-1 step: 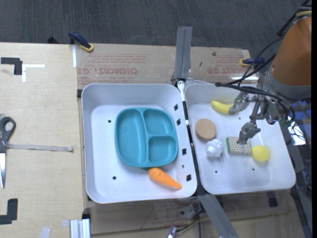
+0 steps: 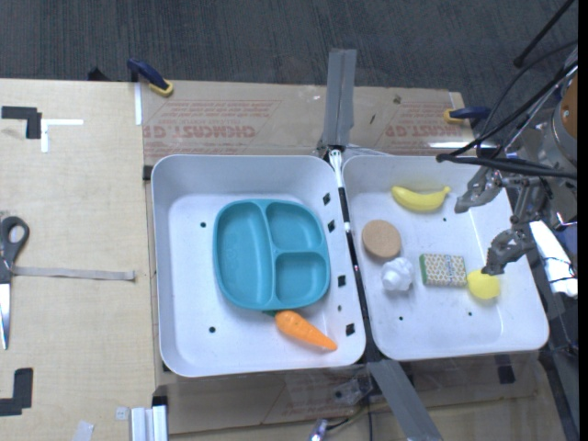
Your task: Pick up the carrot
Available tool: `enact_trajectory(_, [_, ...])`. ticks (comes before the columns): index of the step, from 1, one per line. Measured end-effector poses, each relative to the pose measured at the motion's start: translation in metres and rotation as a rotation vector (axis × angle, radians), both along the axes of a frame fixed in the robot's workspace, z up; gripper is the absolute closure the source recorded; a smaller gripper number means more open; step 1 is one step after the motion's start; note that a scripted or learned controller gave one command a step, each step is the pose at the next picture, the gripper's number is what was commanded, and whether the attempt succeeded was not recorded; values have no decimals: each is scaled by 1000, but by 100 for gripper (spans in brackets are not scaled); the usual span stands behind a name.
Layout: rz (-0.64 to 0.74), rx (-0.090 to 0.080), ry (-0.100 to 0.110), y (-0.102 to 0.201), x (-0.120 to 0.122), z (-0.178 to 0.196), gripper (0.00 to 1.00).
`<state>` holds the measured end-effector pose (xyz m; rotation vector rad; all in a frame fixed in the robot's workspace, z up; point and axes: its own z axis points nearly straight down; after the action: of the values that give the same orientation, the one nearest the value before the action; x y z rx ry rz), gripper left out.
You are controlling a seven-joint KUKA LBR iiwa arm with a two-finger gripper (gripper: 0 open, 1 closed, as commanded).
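The orange carrot point(image 2: 305, 331) lies in the left bin point(image 2: 184, 338) near its front wall, just below the teal divided plate point(image 2: 272, 254). My gripper point(image 2: 489, 223) hangs over the right side of the right bin point(image 2: 459, 338), far to the right of the carrot. Its two grey fingers point(image 2: 475, 193) stand spread apart and open, with nothing between them. The lower fingertip is just above a yellow lemon point(image 2: 484, 286).
The right bin holds a banana point(image 2: 420, 197), a round brown biscuit point(image 2: 381, 239), a white crumpled lump point(image 2: 397, 275) and a green patterned block point(image 2: 443, 269). A ridge point(image 2: 349, 246) divides the bins. Scissors point(image 2: 9, 246) lie on the bench at far left.
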<state>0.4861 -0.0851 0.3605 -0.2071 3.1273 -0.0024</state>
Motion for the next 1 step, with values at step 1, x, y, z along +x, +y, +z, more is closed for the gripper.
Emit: enact_trajectory(1, [-89, 2, 2, 64, 77, 0, 0])
